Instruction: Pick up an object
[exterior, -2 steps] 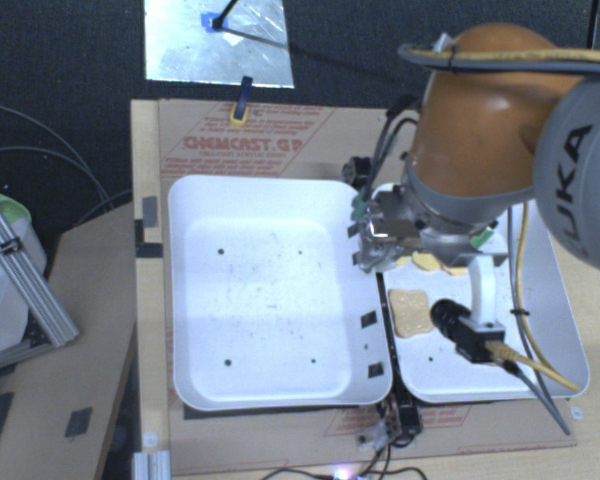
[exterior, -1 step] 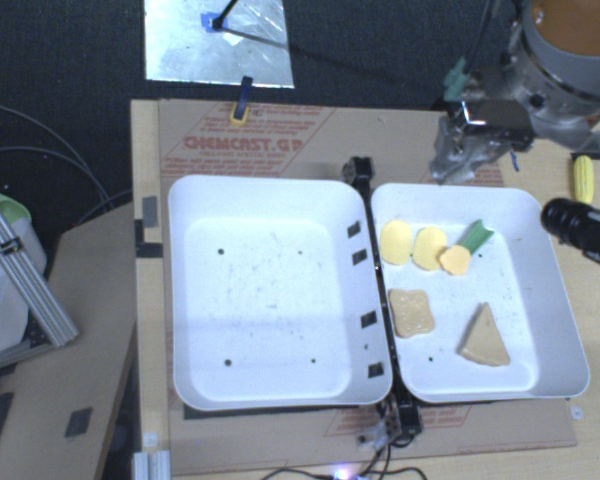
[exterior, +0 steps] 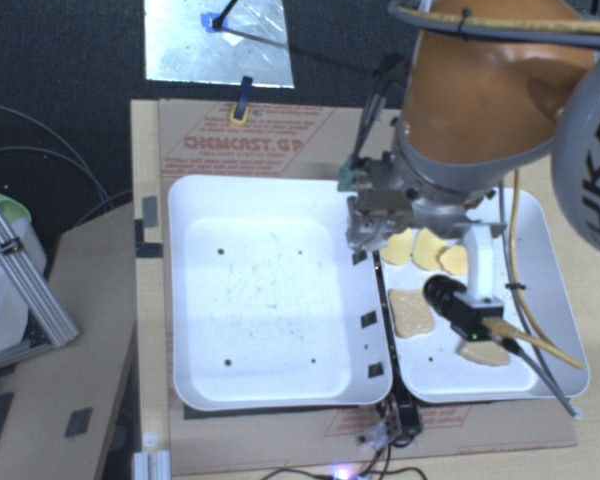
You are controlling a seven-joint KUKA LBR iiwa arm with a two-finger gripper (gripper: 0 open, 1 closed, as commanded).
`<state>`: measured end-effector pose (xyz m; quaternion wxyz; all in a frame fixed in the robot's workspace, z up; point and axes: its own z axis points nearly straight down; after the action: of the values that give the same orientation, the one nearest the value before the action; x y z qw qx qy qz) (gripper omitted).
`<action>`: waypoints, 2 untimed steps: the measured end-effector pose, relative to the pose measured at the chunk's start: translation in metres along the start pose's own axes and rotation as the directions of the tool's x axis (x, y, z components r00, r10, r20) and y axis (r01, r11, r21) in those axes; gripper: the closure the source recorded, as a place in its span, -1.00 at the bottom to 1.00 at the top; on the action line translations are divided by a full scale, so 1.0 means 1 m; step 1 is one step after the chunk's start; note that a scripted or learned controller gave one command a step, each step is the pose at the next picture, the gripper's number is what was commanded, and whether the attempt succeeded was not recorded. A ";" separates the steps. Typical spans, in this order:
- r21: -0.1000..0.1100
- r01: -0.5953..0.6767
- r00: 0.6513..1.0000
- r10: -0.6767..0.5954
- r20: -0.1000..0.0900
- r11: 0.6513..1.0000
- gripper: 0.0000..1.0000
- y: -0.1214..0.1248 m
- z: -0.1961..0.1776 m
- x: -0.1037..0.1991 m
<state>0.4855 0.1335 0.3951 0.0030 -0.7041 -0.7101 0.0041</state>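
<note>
The right bin (exterior: 540, 268) holds several pale yellow, flat pieces: round slices (exterior: 427, 249) near its left side, a squarish tan piece (exterior: 412, 313) below them and another pale piece (exterior: 487, 353) toward the front. My gripper (exterior: 363, 230) hangs over the divide between the two bins, just left of the round slices. The bulky orange and grey arm covers most of the right bin's back half. Nothing shows between the fingers.
The left bin (exterior: 260, 298) lies beside the right one, with only specks on its floor. Both rest on a cardboard sheet (exterior: 250, 138). A metal frame (exterior: 20, 268) stands at the far left, and a shiny plate (exterior: 220, 28) lies behind the bins.
</note>
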 end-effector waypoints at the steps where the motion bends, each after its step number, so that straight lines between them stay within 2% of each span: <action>1: -0.027 -0.002 1.000 0.002 -0.008 1.000 1.00 0.000 -0.136 0.013; 2: 0.000 -0.001 1.000 0.001 0.001 1.000 1.00 0.000 -0.010 0.047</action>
<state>0.4854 0.1808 0.4054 0.0026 -0.7046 -0.7096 0.0046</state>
